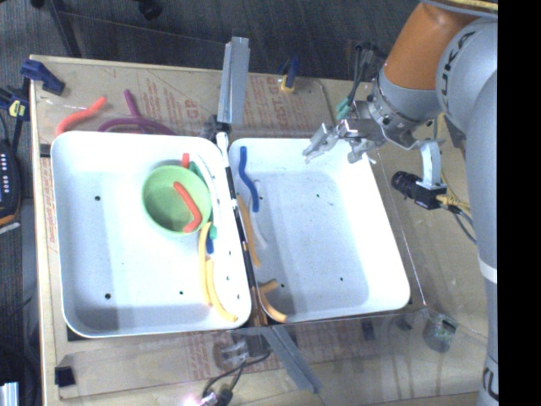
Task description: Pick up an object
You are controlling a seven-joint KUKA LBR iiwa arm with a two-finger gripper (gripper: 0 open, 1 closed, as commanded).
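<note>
My gripper hangs over the far edge of the right bin, its two fingers spread open with nothing between them. Along that bin's left wall lie a blue curved piece, an orange strip, a pale piece and a brown-orange piece at the near corner. In the left bin a green bowl holds a red curved piece. A long yellow curved piece lies by that bin's right wall, with a small blue-green piece beside it.
Behind the left bin, an orange piece and a purple loop lie on the bench. A grey metal post stands at the back between the bins. A black cable fitting hangs off the arm at the right.
</note>
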